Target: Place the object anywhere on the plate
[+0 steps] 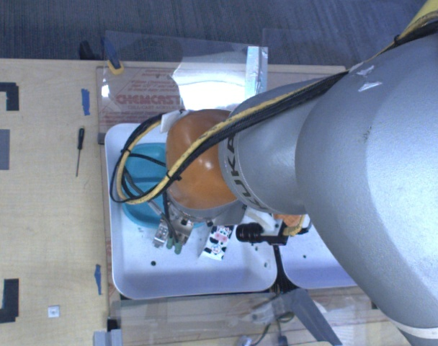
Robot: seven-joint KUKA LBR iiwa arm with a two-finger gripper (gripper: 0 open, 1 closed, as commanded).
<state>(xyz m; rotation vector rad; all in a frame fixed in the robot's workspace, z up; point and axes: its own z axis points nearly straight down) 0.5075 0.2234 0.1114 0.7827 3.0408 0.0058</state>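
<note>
1 arm (334, 164) low, seemingly over plate (143, 164)

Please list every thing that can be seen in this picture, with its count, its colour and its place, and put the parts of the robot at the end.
bin: one in full, white, centre of the bench; a second white bin to its right, mostly under the arm
plate: one, blue, upper left of the left bin, partly under the arm
small card-like object: one, white with dark marks, lying in the left bin
screwdriver: one, dark, on the bench left of the bins
arm: one, grey with orange band
gripper: one, over the left bin beside the plate
</note>
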